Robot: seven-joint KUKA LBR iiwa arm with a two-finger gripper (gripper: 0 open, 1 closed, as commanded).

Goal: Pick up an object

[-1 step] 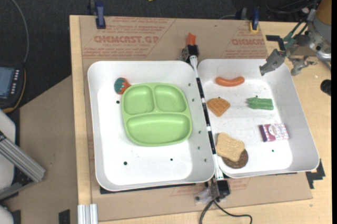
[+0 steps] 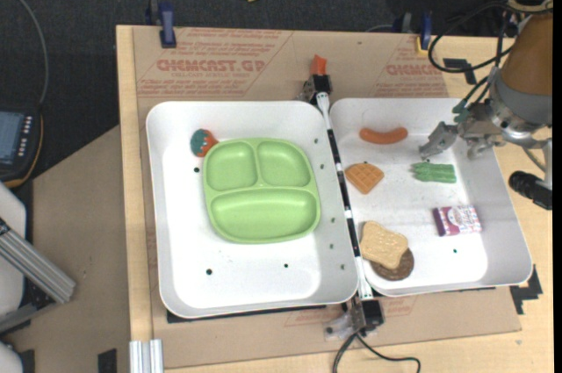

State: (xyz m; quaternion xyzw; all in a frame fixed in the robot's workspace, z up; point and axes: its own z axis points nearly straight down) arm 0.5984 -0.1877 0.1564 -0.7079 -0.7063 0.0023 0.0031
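My gripper (image 2: 457,140) hangs spread and unladen just above the flat green ridged toy piece (image 2: 435,173); I fear its fingers skid off something so thin.

We count two shallow white bins (image 2: 176,275), one green three-compartment plate (image 2: 261,189), one small red-and-teal ball (image 2: 203,141), one orange sausage (image 2: 384,134), one waffle (image 2: 364,177), one green leafy piece (image 2: 436,173), one purple packet (image 2: 457,220) and one sandwich cookie (image 2: 386,249).
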